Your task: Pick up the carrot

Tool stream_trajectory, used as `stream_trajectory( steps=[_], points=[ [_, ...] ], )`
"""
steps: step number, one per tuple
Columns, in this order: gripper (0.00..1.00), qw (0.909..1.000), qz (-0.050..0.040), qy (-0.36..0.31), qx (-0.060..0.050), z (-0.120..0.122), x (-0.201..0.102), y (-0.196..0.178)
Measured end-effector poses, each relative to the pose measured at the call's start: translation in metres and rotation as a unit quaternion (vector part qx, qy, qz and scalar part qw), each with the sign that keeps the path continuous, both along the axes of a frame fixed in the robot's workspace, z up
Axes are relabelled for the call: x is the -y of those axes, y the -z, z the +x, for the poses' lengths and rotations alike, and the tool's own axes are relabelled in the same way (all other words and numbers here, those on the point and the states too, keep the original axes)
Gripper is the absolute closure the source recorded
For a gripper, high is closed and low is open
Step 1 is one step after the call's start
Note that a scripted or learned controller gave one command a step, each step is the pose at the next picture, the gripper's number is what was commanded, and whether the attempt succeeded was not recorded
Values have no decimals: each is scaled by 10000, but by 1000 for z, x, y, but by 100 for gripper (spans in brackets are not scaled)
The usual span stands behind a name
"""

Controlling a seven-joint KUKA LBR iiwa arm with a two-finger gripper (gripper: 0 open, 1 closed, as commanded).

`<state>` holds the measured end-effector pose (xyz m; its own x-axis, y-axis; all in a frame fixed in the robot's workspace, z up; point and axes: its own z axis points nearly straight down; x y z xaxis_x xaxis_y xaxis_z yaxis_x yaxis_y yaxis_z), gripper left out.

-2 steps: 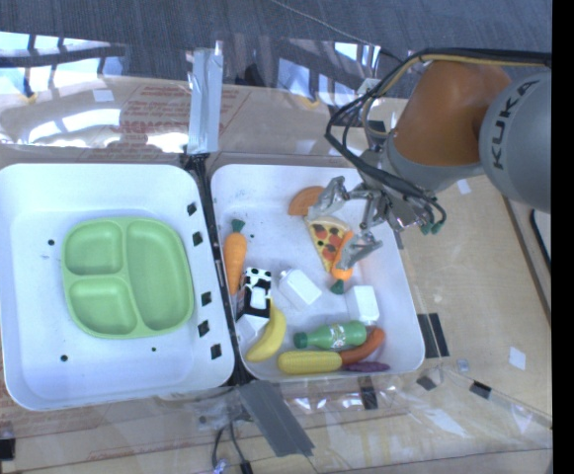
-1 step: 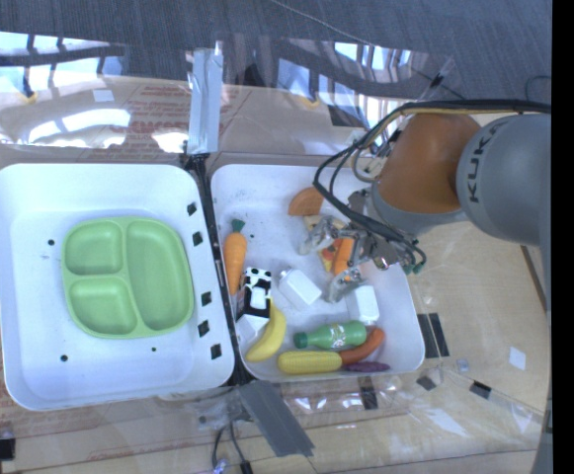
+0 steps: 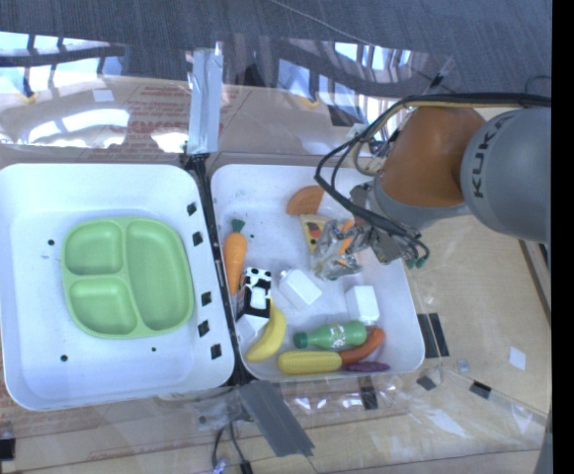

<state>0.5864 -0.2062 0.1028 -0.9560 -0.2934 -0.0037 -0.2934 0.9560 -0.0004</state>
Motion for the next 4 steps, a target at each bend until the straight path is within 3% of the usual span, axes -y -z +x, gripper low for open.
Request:
stream_trajectory(
  steps=[1,2,3,4],
  points=[
    [100,9946,-2,1035,5,-18,-46,-61],
    [100,9787,4,2053,-30,-62,-102,-63],
    [100,9761,0,2168,137,-51,-109,-17],
    [100,9762,8,2170,6,-105,-165,-91]
  ],
)
